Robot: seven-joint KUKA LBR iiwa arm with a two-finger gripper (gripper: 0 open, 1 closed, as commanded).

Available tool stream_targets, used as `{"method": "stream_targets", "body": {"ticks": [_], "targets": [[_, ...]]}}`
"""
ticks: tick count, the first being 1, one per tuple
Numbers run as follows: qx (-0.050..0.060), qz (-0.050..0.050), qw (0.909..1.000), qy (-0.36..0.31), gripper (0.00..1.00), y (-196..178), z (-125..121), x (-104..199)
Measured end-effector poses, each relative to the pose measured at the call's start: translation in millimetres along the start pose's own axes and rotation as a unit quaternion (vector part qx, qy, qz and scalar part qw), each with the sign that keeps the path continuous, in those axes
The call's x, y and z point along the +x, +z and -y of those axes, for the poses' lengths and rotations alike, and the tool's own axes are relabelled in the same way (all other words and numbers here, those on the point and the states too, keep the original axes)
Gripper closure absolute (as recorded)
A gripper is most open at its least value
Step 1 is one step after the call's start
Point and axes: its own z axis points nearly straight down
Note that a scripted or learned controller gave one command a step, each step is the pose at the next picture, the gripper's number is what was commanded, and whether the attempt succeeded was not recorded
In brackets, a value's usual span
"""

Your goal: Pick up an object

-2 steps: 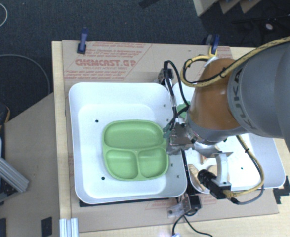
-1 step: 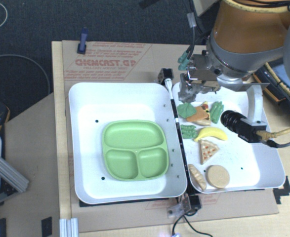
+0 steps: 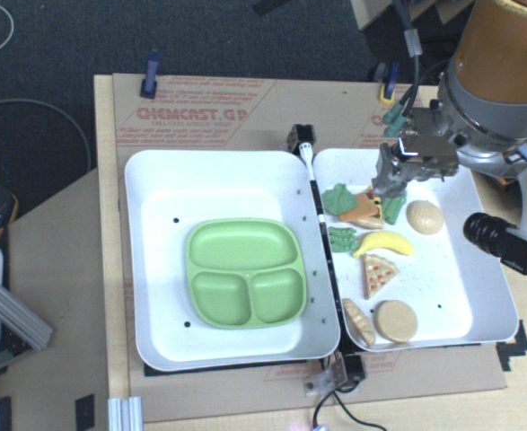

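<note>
Fingers: whether mine stand apart or together I cannot tell, since the wrist body hides them from above. Proceeding left to right: the left bin point(image 3: 146, 241) carries a green divided plate point(image 3: 245, 271), which is not a pick target here. The right bin point(image 3: 478, 303) holds the candidate objects in a cluster: a green leafy piece point(image 3: 338, 198), an orange piece point(image 3: 364, 212), a banana point(image 3: 383, 244), a pizza slice point(image 3: 378, 275), a round biscuit point(image 3: 395, 320) and a pale egg-shaped item point(image 3: 425, 217). My gripper point(image 3: 390, 189) hangs at the cluster's top edge, over the orange piece. Judged step: approach or descent, with nothing seen held. Next move requires a centred descent onto one object, then closure and lift.
</note>
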Motion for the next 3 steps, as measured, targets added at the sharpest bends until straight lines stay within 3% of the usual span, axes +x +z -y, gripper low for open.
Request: {"method": "stream_targets", "body": {"ticks": [1, 2, 3], "targets": [[0.008, 0.001, 1.0, 0.004, 1.0, 105, 1, -110], [0.009, -0.001, 1.0, 0.0, 1.0, 248, 3, -126], [-0.002, 0.003, 1.0, -0.001, 1.0, 328, -1, -138]]}}
